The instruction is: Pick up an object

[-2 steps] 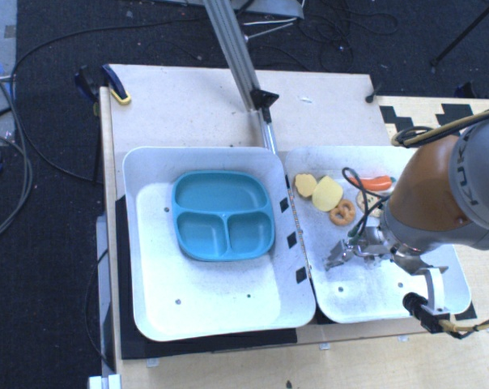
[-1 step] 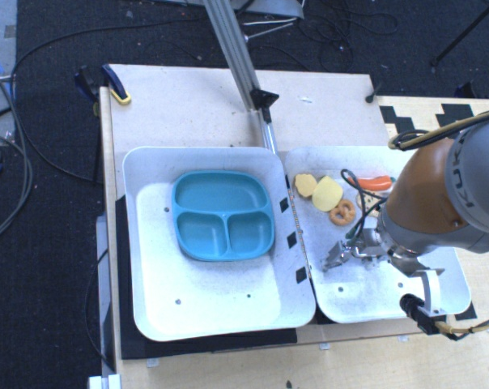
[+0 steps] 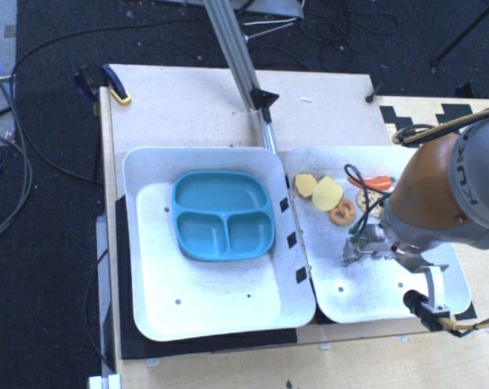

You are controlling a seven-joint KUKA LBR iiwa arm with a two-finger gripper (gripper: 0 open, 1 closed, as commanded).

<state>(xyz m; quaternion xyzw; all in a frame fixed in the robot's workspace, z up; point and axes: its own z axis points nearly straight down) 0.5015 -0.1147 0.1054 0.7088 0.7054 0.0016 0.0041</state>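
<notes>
**Claw low in right bin, food toys just beyond it**

Claw (image 3: 356, 251) sits low over the floor of the right bin (image 3: 342, 298), at the end of the grey arm (image 3: 439, 201) that comes in from the right. Cannot tell whether it is apart or together; it is small and dark from this angle, and nothing can be seen held in it.

Task's things lie in a loose cluster at the far end of the same bin, near the claw but apart from it:
- pretzel (image 3: 342, 212), nearest the claw, small, brown, looped with holes.
- yellow piece (image 3: 328, 193), pale, blocky, touching or just beside the pretzel.
- second yellow piece (image 3: 306, 185), rounder, beside the first, close to the bin's left wall.
- orange piece (image 3: 376, 182), long and thin, partly behind the arm, with a dark cable looping by it.

Handling, as a guess: these look like toy foods, light and stiff, likely smooth enough to skid on the bin floor if nudged. Pretzel is flat and would want a pinch across its outer edges. Blocky yellow piece offers the best flat sides to grip. Crowding is the trouble: closing on one may shove its neighbour.

Left bin (image 3: 147, 298) carries a blue tray (image 3: 224, 215) with three compartments. Both bins rest on a pale surface (image 3: 188, 104).
</notes>
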